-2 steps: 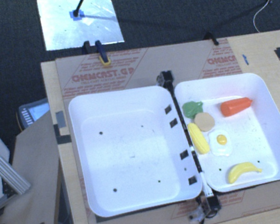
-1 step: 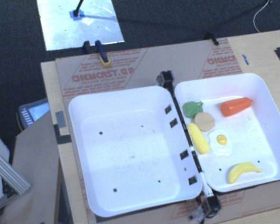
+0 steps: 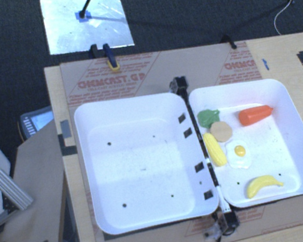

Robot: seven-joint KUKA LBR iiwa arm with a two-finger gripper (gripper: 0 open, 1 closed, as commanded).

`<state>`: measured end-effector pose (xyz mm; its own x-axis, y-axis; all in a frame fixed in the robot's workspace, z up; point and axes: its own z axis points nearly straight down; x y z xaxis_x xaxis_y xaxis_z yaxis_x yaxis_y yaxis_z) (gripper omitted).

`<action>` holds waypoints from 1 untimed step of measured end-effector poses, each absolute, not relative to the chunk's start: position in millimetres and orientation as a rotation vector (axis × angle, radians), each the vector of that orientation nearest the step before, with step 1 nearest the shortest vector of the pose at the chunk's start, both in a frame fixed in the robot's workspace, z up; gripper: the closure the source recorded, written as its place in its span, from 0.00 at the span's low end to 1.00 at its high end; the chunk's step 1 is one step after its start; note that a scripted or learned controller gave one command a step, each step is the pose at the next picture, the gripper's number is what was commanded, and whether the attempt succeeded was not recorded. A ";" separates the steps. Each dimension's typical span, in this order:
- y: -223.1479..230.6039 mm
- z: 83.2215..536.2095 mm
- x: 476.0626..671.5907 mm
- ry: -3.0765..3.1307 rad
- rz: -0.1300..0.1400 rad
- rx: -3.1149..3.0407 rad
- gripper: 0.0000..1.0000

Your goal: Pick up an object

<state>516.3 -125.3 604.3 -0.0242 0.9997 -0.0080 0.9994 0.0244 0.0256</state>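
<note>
Bench w/ 2 white bins, side by side.
Left bin (image 3: 131,106): bare white floor.
Right bin (image 3: 291,122), 6 items:
- green veg (image 3: 208,117), upper left
- tan disc (image 3: 221,131), touching veg
- carrot (image 3: 254,114), upper middle
- corn cob (image 3: 214,149), along left wall
- fried egg (image 3: 239,153), beside corn
- banana (image 3: 262,185), near front wall

Glossy white plastic bins (image 3: 239,89), matt cardboard sheet (image 3: 148,71) w/ print.

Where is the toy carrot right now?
In the camera view the carrot lies in the right bin, toward its far edge, to the right of the green vegetable and the tan disc.
</note>
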 end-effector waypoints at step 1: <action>-125.5 615.8 516.5 2.232 0.023 2.173 1.00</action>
<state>516.5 -125.5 615.8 -0.0266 0.9996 -0.0092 0.9992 0.0269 0.0293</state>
